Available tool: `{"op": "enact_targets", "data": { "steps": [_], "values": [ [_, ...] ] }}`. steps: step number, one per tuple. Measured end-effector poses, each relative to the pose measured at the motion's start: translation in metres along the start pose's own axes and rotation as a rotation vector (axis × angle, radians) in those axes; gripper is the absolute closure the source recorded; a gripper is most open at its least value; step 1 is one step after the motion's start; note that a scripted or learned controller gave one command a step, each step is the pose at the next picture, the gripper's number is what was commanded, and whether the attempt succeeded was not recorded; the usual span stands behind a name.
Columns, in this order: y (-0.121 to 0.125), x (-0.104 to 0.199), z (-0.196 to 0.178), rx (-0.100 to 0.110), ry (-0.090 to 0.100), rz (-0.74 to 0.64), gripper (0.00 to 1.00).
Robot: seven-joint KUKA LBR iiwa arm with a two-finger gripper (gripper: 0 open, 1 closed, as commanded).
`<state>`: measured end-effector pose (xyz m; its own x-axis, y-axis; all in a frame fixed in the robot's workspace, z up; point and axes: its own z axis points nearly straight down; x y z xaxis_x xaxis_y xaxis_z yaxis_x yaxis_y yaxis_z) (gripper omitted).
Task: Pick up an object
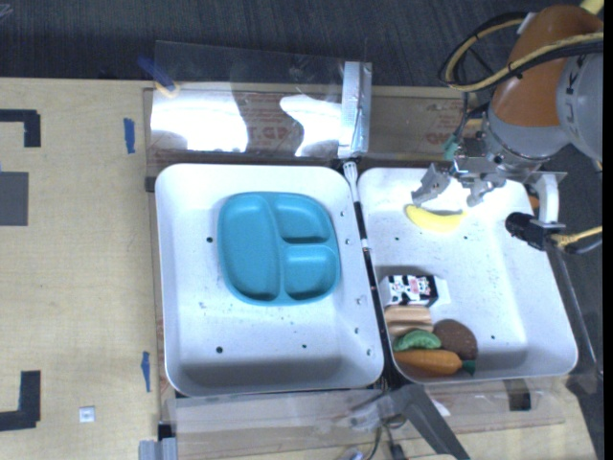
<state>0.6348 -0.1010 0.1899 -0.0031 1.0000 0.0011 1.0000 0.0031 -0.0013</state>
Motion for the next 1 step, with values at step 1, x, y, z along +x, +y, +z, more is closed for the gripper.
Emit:
{"op": "enact_targets", "data": {
  "steps": [1],
  "values": [
    [0.0060, -0.0427, 0.1017, -0.009, -0.002, 0.044, 0.00]
  ]
}}
